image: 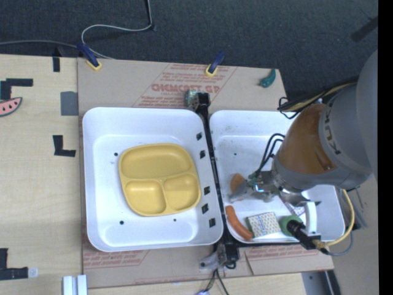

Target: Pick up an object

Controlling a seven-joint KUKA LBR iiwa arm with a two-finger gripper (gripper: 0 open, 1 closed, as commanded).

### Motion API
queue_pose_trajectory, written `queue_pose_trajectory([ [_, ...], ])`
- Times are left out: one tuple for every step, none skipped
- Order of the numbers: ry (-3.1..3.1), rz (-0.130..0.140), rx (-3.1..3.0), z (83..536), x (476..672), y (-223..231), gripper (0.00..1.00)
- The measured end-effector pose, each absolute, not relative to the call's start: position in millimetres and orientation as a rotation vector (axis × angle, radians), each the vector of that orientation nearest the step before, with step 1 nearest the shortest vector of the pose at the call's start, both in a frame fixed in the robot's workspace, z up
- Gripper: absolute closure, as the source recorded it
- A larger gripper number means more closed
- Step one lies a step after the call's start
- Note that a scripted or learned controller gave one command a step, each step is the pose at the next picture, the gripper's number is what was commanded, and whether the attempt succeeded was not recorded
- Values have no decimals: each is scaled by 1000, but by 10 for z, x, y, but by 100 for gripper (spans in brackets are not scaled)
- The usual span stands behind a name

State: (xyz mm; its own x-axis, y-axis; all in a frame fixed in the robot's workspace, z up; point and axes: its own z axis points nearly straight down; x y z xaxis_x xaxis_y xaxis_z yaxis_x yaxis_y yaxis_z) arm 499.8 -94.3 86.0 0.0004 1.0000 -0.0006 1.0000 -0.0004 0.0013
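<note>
Bulky grey arm (344, 140) hides much of the right bin (245, 131); its gripper (245, 188) sits beside an orange thing (237, 181), finger state indiscernible.

Dark grey carpet (245, 17) behind bench; light wood benchtop (37, 183) under brown cardboard sheet (153, 85); even lighting.

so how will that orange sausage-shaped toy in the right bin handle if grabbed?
The orange sausage-shaped toy looks round and smooth, so it may roll or slip. It lies against the right bin's wall, so finger access seems tight.
</note>
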Motion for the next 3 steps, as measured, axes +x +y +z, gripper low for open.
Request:
queue_pose_trajectory([
  [2219, 4, 2217, 863, 5661, -1108, 0],
  [2218, 2, 2217, 959, 5659, -1113, 100],
  [2218, 2, 2217, 958, 5658, -1113, 0],
])
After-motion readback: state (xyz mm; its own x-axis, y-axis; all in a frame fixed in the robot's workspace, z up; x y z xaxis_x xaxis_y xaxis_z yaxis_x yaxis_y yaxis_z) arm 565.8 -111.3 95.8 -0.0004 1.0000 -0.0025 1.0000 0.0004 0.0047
